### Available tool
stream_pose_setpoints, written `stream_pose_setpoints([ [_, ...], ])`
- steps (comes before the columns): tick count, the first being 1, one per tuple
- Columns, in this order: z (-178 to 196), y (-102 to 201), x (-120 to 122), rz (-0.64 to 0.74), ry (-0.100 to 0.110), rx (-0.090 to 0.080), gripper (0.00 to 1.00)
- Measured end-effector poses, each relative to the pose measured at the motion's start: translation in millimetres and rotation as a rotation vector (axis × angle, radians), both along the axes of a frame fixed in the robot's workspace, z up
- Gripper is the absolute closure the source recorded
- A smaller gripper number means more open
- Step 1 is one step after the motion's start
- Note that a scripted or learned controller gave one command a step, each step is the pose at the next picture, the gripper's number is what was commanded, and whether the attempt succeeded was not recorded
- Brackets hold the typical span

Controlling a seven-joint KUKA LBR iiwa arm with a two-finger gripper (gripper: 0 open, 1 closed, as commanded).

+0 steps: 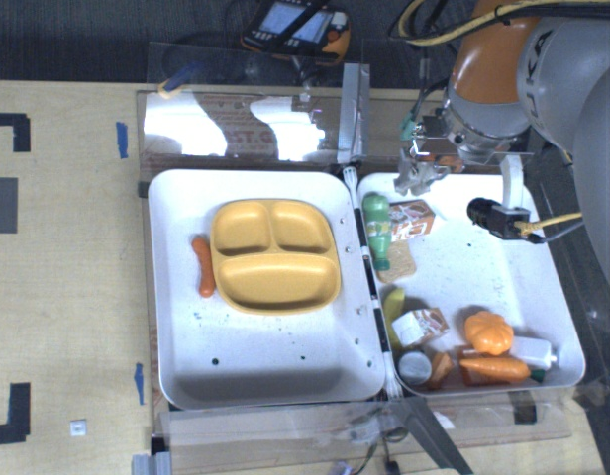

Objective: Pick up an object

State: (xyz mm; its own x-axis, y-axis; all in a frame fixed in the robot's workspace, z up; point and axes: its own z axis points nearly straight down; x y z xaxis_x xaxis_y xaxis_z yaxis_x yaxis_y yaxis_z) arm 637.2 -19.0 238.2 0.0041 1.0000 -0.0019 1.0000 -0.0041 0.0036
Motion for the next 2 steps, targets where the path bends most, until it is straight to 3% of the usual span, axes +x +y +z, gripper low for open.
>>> stream_pose_setpoints([
  [1, 22.3, 35.7, -30.2, 0.249, 0.007, 0.002, 1.0],
  [2, 7.2, 71.8, -117.3, 0.407, 0.006, 0.002, 1.0],
])
